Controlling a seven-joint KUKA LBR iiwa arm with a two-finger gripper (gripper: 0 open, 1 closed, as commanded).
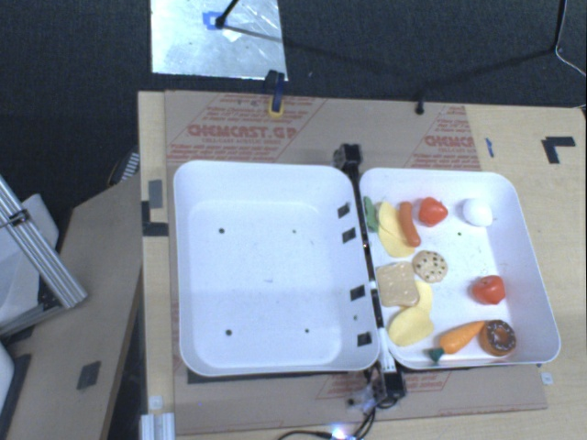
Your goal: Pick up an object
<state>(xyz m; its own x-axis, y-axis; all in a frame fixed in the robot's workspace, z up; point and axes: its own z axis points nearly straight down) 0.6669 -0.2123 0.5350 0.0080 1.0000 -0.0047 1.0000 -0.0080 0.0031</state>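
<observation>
The right bin [523, 236] holds several toy foods. A red tomato [432, 212] and a white egg [477, 213] lie near its far side. A sausage [408, 225] rests on a yellow slice [393, 234], with a green piece [371, 214] at the bin's left wall. Mid-bin sit a round cookie [429, 266] and a bread slice [397, 284]. Another red fruit [489, 290] lies at the right. Near the front are a yellow piece [412, 324], a carrot [459, 336] and a chocolate donut [499, 337].
The left bin [197, 246] stands beside the right one on a cardboard sheet [248, 126]. A shiny metal plate [218, 24] lies on the dark floor behind the bench. An aluminium frame [32, 246] stands at the left edge.
</observation>
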